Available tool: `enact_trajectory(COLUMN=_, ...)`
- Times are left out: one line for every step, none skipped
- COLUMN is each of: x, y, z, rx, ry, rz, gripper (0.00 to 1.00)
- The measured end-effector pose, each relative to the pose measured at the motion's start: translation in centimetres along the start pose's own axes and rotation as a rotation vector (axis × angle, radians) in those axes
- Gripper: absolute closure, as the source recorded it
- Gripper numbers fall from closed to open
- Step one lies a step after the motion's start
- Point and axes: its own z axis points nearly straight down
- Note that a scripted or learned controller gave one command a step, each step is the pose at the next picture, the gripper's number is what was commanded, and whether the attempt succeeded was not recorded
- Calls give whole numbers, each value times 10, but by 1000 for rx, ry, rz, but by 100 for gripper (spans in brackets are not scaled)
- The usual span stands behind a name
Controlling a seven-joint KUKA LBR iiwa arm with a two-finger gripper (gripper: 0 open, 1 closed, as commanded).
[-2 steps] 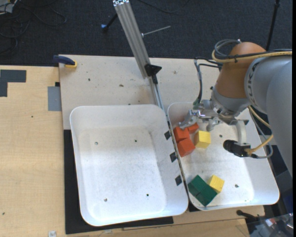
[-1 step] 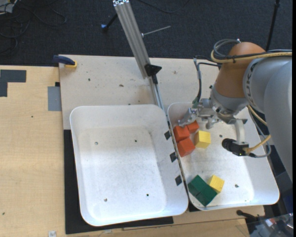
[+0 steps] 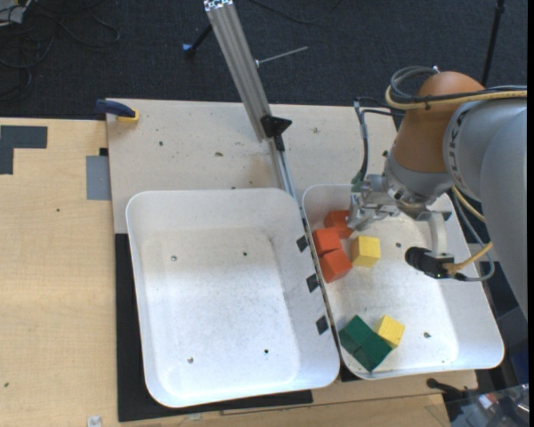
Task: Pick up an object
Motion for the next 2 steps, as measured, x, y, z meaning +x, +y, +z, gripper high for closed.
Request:
enact_trajectory(x=-6, y=2, z=-63, rx=13, ry=4, rz=-1, gripper=100)
enact_trajectory(x=-8, y=3, z=-81, rx=16, ry=5, rz=-3, gripper=100)
